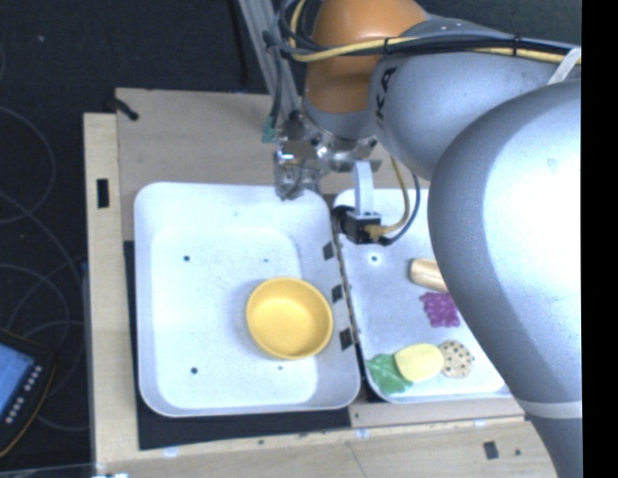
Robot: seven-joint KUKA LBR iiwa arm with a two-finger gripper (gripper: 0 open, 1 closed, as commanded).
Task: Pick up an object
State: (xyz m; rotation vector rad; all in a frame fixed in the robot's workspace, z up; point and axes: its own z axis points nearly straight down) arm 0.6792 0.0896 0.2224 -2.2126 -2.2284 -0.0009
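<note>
- Gripper point(291, 179) hangs over the left bin's point(169, 267) far rim; jaw state: cannot tell.
- Yellow bowl point(288, 318) sits in that bin.
- Grapes point(441, 310) lie in the right bin point(388, 277).

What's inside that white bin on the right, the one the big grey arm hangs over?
In the right bin lie a purple grape bunch, a tan piece, a yellow item on something green, and a speckled cookie. The arm covers the bin's right side.
</note>
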